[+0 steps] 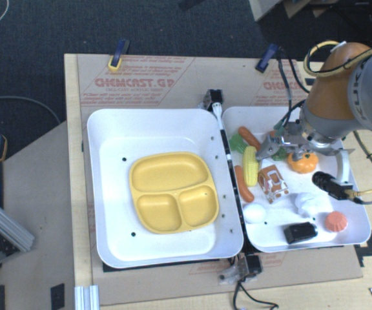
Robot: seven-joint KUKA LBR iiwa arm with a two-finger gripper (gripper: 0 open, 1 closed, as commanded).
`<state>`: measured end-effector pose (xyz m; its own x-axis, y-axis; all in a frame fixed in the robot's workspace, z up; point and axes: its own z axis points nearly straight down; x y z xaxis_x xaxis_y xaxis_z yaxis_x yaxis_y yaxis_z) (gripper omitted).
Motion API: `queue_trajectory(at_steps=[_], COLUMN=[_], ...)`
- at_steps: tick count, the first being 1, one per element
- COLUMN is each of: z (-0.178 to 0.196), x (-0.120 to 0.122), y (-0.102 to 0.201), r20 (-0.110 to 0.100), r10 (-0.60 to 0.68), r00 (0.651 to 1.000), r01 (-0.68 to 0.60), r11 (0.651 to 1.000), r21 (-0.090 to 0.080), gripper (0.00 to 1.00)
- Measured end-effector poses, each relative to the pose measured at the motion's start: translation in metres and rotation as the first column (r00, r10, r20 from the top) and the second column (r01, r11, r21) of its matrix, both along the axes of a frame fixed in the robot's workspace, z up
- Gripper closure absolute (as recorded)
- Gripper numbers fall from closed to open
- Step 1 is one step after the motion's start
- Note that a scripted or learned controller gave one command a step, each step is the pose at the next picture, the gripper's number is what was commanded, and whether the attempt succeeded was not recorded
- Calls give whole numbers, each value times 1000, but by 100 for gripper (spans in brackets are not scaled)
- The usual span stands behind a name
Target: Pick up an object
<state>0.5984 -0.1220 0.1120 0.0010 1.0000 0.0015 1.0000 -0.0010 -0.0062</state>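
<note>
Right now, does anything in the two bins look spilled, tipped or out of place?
Nothing stands out. The yellow tray lies flat in the left bin, and the toy food, like the corn, lies loose in the right bin, none over a rim.

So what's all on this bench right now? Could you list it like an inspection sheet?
Surface: cardboard-covered bench bearing left bin and right bin.
Job's things: in the right bin, orange pumpkin toy, corn cob, sausage, white egg, black block.
Clutter: yellow divided tray in the left bin.
Pincer: pincer low over the right bin; finger state unclear.
Cables: yellow cable on the arm.
Surroundings: dark carpet.
</note>
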Motion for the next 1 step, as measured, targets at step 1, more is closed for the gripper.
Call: queue_trajectory(at_steps=[1], z=[-29], x=[0], y=[1], r20=[2], r10=[1], r00=[1000], r01=[-1], r11=[1000], r21=[0], gripper=[0])
